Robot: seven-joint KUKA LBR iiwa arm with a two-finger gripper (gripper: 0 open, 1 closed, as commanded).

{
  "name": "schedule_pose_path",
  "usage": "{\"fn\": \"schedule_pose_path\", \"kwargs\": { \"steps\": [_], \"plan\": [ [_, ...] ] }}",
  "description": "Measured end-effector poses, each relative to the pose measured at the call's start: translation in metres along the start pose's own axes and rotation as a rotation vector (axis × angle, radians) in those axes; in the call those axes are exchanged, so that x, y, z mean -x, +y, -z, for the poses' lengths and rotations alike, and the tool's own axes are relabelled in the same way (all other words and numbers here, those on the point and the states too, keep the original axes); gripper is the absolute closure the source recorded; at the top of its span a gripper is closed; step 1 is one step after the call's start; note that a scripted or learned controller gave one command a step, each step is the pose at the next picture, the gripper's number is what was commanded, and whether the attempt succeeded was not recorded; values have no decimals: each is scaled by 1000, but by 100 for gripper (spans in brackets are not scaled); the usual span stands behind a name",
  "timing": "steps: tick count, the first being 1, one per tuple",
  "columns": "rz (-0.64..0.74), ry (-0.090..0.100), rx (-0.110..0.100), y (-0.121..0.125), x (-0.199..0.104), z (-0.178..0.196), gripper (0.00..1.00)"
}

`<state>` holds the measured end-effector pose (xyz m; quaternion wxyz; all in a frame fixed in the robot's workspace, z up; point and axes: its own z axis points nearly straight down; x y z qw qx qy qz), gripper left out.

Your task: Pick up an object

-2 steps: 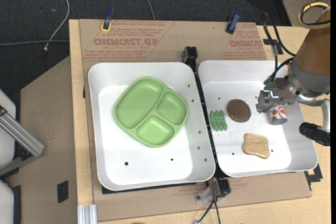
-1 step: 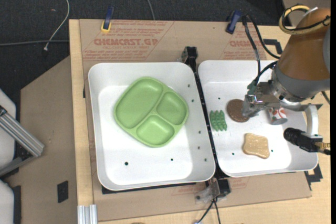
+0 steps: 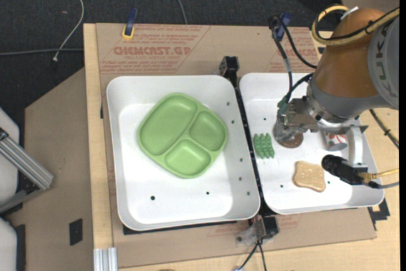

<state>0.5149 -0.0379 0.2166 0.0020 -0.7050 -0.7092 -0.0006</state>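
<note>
Two white bins side by side on a cardboard sheet (image 3: 171,47) with red print.

Left bin (image 3: 146,193): one green plate (image 3: 183,134) with three compartments. It lies flat and turned at an angle, roughly mid-bin, a little toward the far side. Nothing else in that bin that I can make out.

Right bin (image 3: 273,190): this is where I am. My arm (image 3: 346,66), orange-banded, comes in from the right and covers much of the bin's far right part. My pincer (image 3: 288,130) hangs low over the bin's middle, left of my wrist, pointing down at the floor of the bin.

Pincer state: cannot tell from this angle whether it is apart or together. I see nothing that I could call gripped.

Objects within reach, all in the right bin:
- Ridged green piece (image 3: 264,145), small, lying just left of my pincer and close to the bin's left wall. It looks apart from the pincer, though only narrowly.
- Brown round thing (image 3: 292,140), dark, showing right under the pincer's near edge. It is partly hidden by me, so I cannot say what it is or whether I touch it.
- Toast slice (image 3: 309,176), tan, flat on the bin floor, nearer than the pincer and a little to the right. It is clearly apart from the pincer and from the green piece.
</note>
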Motion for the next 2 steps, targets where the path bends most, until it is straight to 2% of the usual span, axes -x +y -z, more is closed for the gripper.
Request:
{"fn": "schedule_pose_path", "kwargs": {
  "steps": [2],
  "plan": [
    [2, 0, 1, -15, -121, -4, 100]
  ]
}}
